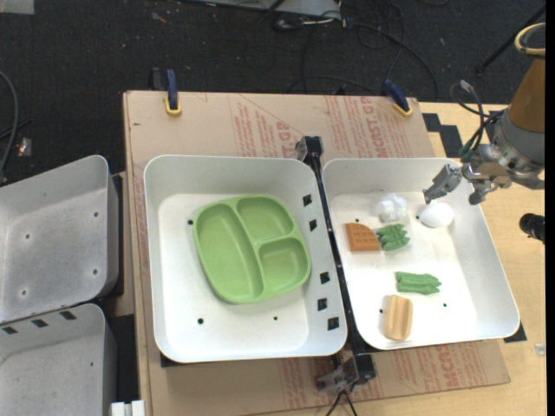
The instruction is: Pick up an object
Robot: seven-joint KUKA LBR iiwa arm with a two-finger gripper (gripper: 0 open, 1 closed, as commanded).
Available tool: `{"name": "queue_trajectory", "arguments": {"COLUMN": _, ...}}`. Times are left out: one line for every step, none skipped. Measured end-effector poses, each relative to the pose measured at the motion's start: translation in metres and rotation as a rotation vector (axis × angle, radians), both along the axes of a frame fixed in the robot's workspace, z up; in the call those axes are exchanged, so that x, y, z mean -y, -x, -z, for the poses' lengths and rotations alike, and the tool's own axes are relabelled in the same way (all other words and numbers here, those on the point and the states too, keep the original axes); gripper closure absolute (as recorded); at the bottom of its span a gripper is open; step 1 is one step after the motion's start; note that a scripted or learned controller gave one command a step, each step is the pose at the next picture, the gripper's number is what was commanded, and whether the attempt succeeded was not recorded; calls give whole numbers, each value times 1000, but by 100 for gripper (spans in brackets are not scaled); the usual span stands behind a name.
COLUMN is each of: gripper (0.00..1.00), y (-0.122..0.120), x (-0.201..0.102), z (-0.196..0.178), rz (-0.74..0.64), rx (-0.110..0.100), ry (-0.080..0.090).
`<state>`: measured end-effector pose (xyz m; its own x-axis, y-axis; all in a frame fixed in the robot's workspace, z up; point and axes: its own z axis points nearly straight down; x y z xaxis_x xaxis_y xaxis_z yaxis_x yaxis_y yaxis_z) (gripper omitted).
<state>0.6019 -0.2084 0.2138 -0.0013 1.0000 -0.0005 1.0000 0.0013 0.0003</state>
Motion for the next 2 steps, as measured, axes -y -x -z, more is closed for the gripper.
{"name": "queue_trajectory", "arguments": {"gripper": 0, "y": -1, "x": -2, "z": 43, "rz": 1, "rx": -3, "ry": -1}}
{"name": "queue_trajectory", "arguments": {"gripper": 0, "y": 5, "x": -8, "z": 105, "rz": 1, "rx": -6, "ry": -2}}
